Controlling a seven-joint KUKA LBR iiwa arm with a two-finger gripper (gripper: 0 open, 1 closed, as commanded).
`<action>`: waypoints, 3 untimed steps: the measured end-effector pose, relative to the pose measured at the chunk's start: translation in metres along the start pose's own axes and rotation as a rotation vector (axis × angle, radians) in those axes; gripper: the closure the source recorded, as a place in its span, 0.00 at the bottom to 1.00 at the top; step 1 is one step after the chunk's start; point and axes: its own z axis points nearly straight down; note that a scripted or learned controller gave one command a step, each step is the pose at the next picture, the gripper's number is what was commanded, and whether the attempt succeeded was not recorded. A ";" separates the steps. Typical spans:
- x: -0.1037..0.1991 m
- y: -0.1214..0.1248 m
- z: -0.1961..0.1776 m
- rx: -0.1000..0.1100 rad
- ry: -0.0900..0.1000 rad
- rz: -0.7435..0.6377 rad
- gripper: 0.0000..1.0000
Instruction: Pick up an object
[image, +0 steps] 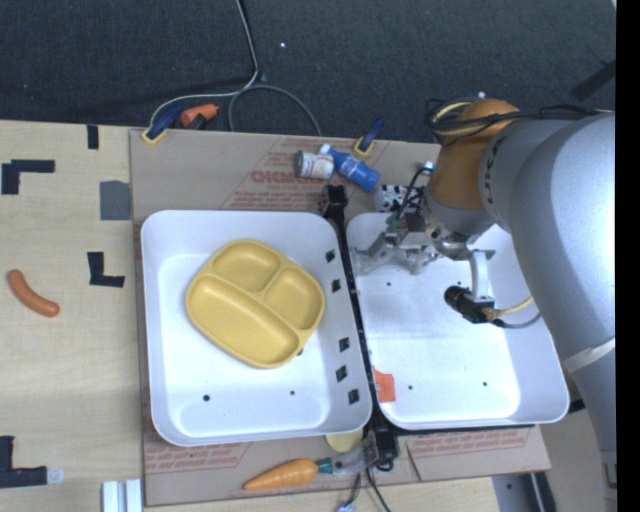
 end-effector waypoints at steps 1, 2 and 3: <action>0.000 0.019 -0.004 0.003 0.003 -0.001 0.00; 0.002 0.012 0.001 0.000 0.000 0.000 0.00; 0.001 0.002 0.000 0.000 0.000 0.000 0.00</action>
